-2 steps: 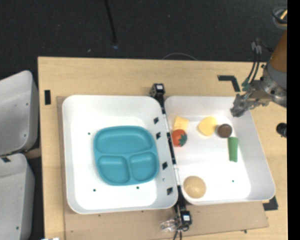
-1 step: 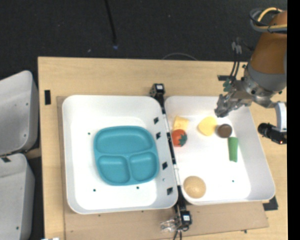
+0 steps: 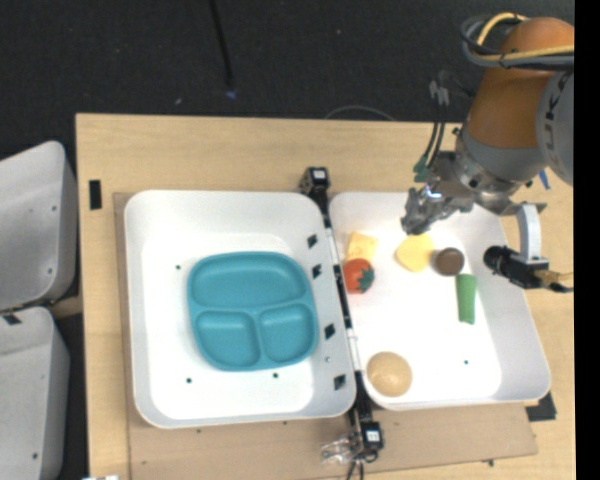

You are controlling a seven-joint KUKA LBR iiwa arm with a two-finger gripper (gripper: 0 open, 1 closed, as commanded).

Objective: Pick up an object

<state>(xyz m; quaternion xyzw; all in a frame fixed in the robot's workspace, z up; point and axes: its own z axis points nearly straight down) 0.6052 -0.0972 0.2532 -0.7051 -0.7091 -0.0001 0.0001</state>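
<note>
My gripper hangs over the back of the right bin, just above a pale yellow piece. Right of that piece lies a brown round object, and a green stick lies beyond it. A yellow wedge and a red-orange fruit sit near the bin's left wall. A tan round bun rests at the front left corner. Nothing shows between the fingers.
The left bin holds a teal divided tray. Black clips sit along the seam between the bins. A white bracket and cables stand at the right bin's right side. The orange arm leans in from the upper right.
</note>
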